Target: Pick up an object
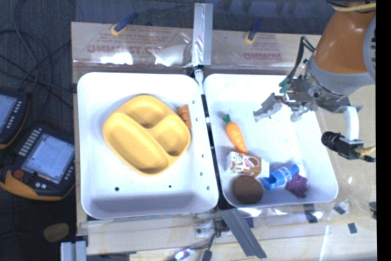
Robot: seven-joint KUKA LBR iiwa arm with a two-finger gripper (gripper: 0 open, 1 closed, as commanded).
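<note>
My gripper [281,112] hangs open over the upper part of the right bin [317,150], its fingers [266,109] spread with nothing between them. Below and to its left lies a toy carrot [236,136]. Along the bin's front edge sit a small printed carton [244,164], a brown ball [247,188], a blue bottle [280,175] and a purple object [297,184]. The grey arm with its orange band [342,40] comes in from the right.
The left bin [104,192] holds a big yellow lobed object [146,132] and a small orange item [184,114] against its right wall. A metal divider [202,40] stands behind the bins. A black part [335,141] of the arm overhangs the right rim.
</note>
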